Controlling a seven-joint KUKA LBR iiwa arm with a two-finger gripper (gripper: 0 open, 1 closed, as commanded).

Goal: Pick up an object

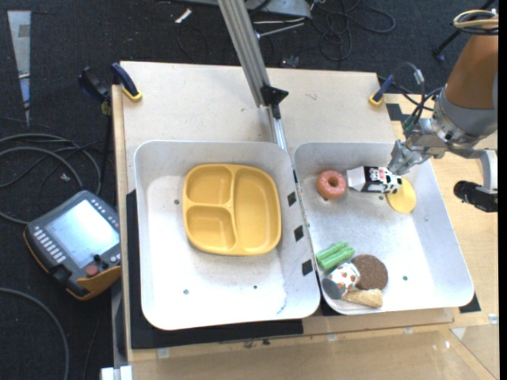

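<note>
Black-and-white toy cow [375, 180] lies on its side, far in the right bin, between doughnut [331, 184] and yellow disc [402, 199].

You have two bins side by side on the bench [206, 93]. The left bin [158, 291] holds a divided tray [232, 209], lying a little far of its middle. In the right bin [444, 267], a doughnut [331, 184] sits toward the far left, with a small carton [377, 180] just to its right and a flat disc [402, 199] touching the carton's right end. The gripper [398, 163] is just above the carton's right end, with the arm [467, 93] reaching in from the far right. At the near left corner of the right bin lie a bean pod [333, 255], a round cookie [370, 271] to its right, a small cup [344, 276] and a wedge [363, 297] nearest you, all clustered together.
</note>
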